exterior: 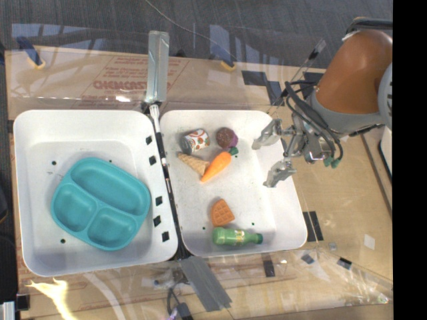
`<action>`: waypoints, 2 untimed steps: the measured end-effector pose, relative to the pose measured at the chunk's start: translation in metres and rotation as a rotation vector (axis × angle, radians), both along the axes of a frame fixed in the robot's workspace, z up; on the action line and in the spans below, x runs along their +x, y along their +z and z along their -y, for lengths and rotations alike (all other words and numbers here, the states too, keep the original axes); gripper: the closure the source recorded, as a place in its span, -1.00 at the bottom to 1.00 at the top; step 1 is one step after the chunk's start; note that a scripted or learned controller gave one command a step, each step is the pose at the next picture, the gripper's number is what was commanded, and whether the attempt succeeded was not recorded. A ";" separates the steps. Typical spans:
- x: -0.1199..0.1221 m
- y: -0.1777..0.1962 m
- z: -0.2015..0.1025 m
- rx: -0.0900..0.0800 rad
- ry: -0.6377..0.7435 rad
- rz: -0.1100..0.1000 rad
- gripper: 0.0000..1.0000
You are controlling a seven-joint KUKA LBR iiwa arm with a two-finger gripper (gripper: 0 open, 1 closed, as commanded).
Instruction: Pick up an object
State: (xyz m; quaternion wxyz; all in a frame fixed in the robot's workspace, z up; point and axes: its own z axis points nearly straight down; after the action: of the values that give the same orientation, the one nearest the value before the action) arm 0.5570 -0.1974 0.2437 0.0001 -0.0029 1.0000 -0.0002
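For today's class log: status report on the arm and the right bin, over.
Hand open, nothing held, over the right bin's right side. Carrot nearest target, untouched. Cone touches the carrot.

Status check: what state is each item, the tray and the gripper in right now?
Gripper: open, holding nothing, over right bin's right side.
Carrot: lying, tip on cone.
Can: on its side.
Green bottle: lying flat.
Waffle: flat.
Teal tray: in left bin.
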 end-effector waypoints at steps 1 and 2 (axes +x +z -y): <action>0.074 -0.075 -0.032 0.002 -0.161 -0.004 -1.00; 0.096 -0.133 -0.053 0.001 -0.447 0.007 -1.00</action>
State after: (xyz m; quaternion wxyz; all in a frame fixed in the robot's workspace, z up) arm 0.6528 -0.1444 0.1111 0.0037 0.2189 0.9757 0.0002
